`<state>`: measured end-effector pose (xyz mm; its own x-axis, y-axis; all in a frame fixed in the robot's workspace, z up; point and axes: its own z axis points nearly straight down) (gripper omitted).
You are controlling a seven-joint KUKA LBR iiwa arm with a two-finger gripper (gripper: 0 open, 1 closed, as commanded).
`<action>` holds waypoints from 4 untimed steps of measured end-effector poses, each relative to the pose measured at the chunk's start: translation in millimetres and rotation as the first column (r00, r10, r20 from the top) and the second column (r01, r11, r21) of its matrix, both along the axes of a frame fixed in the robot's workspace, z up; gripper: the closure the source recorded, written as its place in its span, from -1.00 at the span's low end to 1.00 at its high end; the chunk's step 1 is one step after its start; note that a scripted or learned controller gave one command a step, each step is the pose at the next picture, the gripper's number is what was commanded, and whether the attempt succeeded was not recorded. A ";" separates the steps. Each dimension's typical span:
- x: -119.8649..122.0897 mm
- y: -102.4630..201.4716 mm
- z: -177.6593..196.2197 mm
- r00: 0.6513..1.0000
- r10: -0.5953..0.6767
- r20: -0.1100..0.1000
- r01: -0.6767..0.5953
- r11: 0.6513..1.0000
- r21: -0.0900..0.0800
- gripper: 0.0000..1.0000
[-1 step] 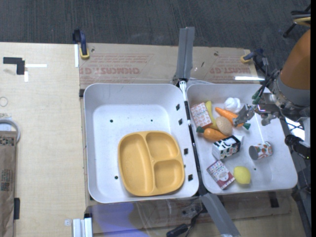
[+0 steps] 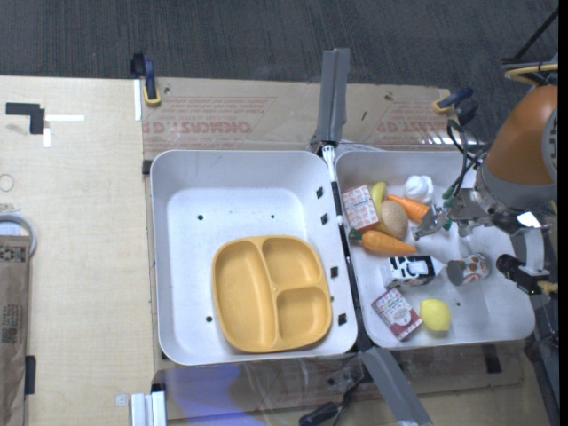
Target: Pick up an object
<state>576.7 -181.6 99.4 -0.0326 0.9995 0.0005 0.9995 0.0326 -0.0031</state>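
Left bin [image 2: 177, 238] held a yellow divided plate [image 2: 271, 291], roughly centred. Right bin [image 2: 497, 327] held the clutter: red-white carton [image 2: 359, 207], banana [image 2: 380, 193], potato [image 2: 392, 220], two carrots [image 2: 388, 243], black-white box [image 2: 412, 270], second red carton [image 2: 396, 313], lemon [image 2: 435, 314], white ball [image 2: 418, 186], small can [image 2: 475, 267]. Hand [image 2: 430, 224] sat low in the right bin, just beside the upper carrot [image 2: 408, 208]; couldn't tell whether it was open or closed. Nothing visibly held.
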 end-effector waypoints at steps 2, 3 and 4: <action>32.9 44.1 -7.0 0.949 0.317 0.004 -0.317 0.949 -0.002 -1.00; 55.9 52.1 35.0 0.905 0.425 -0.009 -0.425 0.905 0.004 -1.00; 73.9 31.0 -7.1 0.845 0.535 0.004 -0.535 0.845 -0.003 -1.00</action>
<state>650.5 -150.6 92.3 -0.5622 0.8270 -0.0024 0.8270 0.5622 0.0005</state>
